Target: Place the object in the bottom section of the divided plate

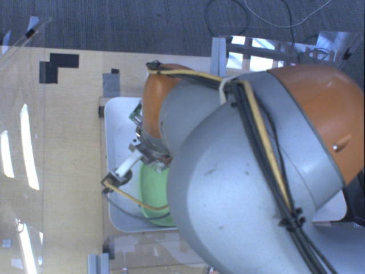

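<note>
**Arm low over bin, plate partly covered**

Arm (245, 176) reaches in from 3 o'clock and covers much of the view. Its grey body is broad at 4 o'clock, and its orange band (154, 99) sits just above the wrist. We see the gripper (151, 153) at the wrist's end, low over the white bin (117, 124). The bin lies toward 9 o'clock from the view's middle, on the pale wooden bench (57, 164).

We cannot tell whether the gripper is spread or pressed together, because the arm hides its tip. Nor can we tell whether it pinches anything.

The green plate (149, 198) lies at the bin's 6 o'clock end, just beneath the gripper. Its rim toward 9 o'clock is uncovered and the arm hides the rest, so we cannot tell its sections apart. Where the object is, we cannot tell.

At 10 o'clock on the bench sits a black L-shaped mark (57, 66). At 12 o'clock thin cables (251, 7) loop over the dark floor (114, 10).
</note>
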Robot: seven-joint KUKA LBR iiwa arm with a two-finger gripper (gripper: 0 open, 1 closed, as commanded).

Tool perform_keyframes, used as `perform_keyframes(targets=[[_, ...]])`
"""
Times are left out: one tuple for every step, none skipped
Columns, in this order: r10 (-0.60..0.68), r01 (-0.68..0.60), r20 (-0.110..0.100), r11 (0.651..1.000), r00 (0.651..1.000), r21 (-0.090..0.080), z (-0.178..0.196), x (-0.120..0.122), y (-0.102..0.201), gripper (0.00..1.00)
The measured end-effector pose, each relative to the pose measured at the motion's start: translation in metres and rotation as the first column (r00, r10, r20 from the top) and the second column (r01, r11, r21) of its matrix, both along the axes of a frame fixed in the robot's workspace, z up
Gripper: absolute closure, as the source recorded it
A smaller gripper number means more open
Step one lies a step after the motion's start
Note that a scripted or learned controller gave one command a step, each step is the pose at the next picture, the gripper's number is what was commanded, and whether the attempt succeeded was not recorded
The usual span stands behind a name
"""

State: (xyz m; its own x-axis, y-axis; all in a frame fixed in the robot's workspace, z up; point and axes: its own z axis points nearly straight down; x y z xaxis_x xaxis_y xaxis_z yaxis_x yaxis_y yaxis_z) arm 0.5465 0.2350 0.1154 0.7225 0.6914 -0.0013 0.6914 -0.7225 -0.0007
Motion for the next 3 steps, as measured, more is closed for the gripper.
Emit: perform_keyframes(targets=[[0.04, -0.04, 0.019, 0.999, 0.999, 0.006, -0.021, -0.015, 0.001, 1.0], [0.139, -0.139, 0.013, 0.99, 0.99, 0.004, -0.022, 0.015, 0.001, 1.0], [0.199, -0.199, 0.022, 0.98, 0.98, 0.003, -0.02, 0.005, 0.001, 1.0]])
